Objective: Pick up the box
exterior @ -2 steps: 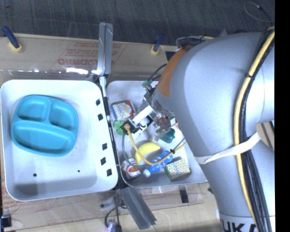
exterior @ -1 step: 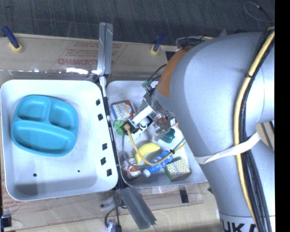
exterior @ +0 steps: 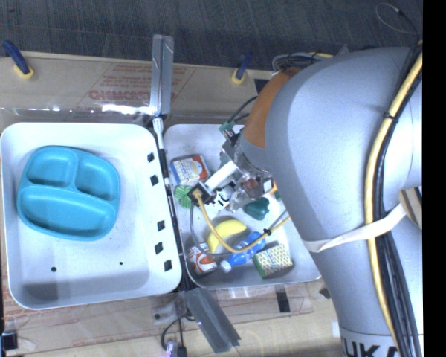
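Above the yellow lump in the right bin, your claw hung low over the clutter. The arm's grey bulk covered much of it, so you could not tell whether it was spread or pressed together, or whether it touched anything.

The box, a small carton printed in white, orange and blue, lay farther up from the lump, near the wall between the two bins. As far as you could see, it was apart from the claw.

A teal thing sat just up and right of the lump, partly under the wrist and hard to make out. Down and right of the lump lay a green speckled block. Down and left lay a red-and-white packet, its shape unclear. A blue marker lay against the lump's lower edge.

Well left of the lump, the left bin held a blue divided tray. The arm hid the right bin's far side from you.
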